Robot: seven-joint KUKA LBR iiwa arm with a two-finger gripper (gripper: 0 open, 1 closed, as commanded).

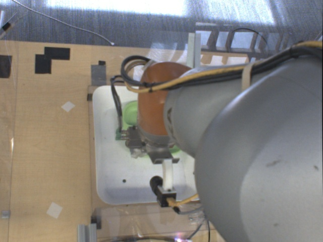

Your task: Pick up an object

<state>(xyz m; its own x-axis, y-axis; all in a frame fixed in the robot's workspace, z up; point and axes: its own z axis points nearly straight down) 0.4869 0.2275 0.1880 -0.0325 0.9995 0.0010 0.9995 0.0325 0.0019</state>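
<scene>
A pale green object (130,113) lies in the white bin (103,155), toward its far side, and the arm's wrist covers most of it. A sliver of the same green shows at the wrist's right edge (174,148). My gripper (155,153) hangs straight down over the middle of the bin, directly below the orange band (154,102), right beside and partly above the green object. The wrist body hides how the gripper stands and whether anything is in it.
The big grey arm link (252,150) fills the right half of the view and covers the other bin. Black cables (121,79) loop around the wrist. Wooden bench (45,145) with black tape marks (50,58) lies to the left.
</scene>
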